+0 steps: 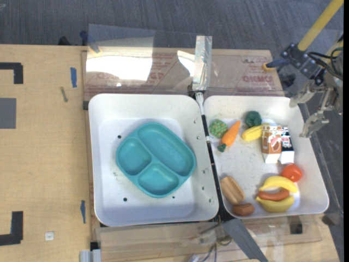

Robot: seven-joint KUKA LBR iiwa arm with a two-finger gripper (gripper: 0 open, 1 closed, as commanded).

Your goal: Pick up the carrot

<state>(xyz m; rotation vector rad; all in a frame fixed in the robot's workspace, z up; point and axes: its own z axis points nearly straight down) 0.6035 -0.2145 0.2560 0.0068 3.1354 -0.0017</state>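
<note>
The wooden surface (38, 162) carries two white bins side by side, the left bin (103, 201) holding a teal divided plate (155, 158) with three compartments, set at a slant near the bin's middle. The right bin (319, 184) holds the toy food. Beyond both bins a sheet of clear plastic (142, 67) lies over cardboard, catching glare. The arm's end reaches in at the upper right, beyond the right bin's far corner, with a yellow rod (324, 18) slanting up behind it; the gripper (316, 111) hangs beside the bin's right rim, well apart from the food. Its metal parts blur into the dark floor behind, so whether the jaws are open or closed cannot be told, and nothing can be seen between them. In the right bin, largest to smallest: a yellow banana (278, 187) curves around a red sausage (274, 196) near the front right corner; a small carton (274, 142) with red and brown print lies in the middle right, a white block (287, 157) touching its near end; a tan bread roll (232, 189) lies near the front left, with a brown potato-like piece (243, 208) just beside it. The carrot (230, 135) (orange, with a green tip pointing toward the front left) lies tilted in the bin's far left part, between a green bumpy piece (218, 127) on its left and a yellow piece (251, 134) on its right, touching or nearly touching both. A dark green piece (252, 118) sits just behind the yellow one, and a red tomato (292, 172) rests just above the banana.
</note>
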